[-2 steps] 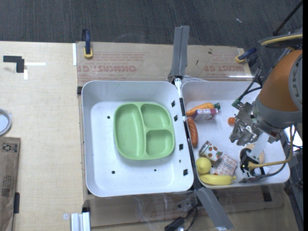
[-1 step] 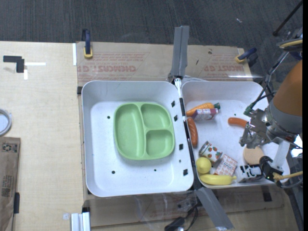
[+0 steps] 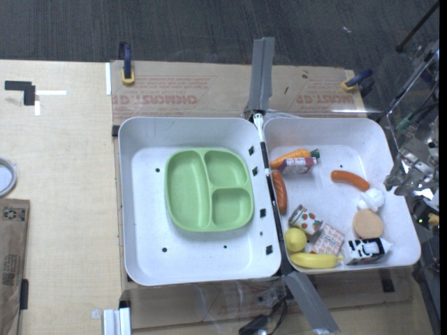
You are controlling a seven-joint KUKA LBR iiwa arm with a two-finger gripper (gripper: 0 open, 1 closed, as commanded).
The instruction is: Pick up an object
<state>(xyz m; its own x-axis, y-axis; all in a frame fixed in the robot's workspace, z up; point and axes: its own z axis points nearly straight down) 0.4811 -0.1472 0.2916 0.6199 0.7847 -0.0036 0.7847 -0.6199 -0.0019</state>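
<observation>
Banana (image 3: 316, 259) lies at the lower edge of the right bin (image 3: 391, 152), beside a lemon (image 3: 295, 239) and small cartons. Left bin (image 3: 133, 187) carries a green divided plate (image 3: 209, 188). Gripper (image 3: 412, 176) sits at the frame's right edge over the right bin's rim, partly cut off and blurred; whether it is parted or closed cannot be told.

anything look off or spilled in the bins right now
Nothing stands out. The green divided plate sits flat in the left bin. The toy food is loosely scattered in the right bin: the banana lies along its front wall, a sausage lies apart, and nothing hangs over a rim.
</observation>
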